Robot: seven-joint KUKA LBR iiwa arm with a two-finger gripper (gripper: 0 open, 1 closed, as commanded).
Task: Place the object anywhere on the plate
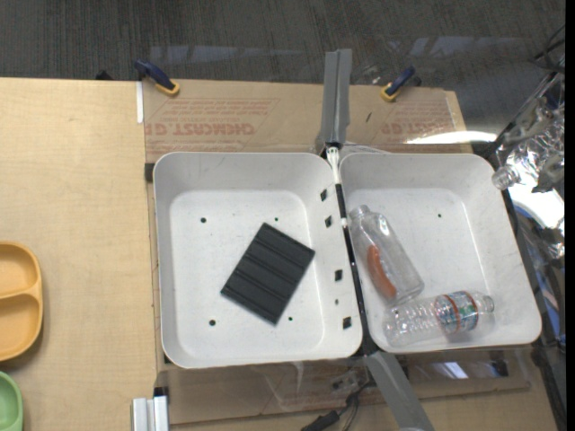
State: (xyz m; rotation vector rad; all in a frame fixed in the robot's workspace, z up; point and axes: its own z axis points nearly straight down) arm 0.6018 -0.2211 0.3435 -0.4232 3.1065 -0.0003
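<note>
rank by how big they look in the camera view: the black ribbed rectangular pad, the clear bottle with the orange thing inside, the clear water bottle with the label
1. Black ribbed rectangular pad, in the left white bin.
2 and 3. Clear bottle holding an orange object and clear labelled water bottle, in the right bin: they look alike in size, so I won't rank them.

Dark grey carpet floor (225, 21), light wooden bench (72, 169), cardboard sheet (234, 119)

Matt ribbed black plate (268, 273), clear glossy plastic bottles (440, 316)
</note>
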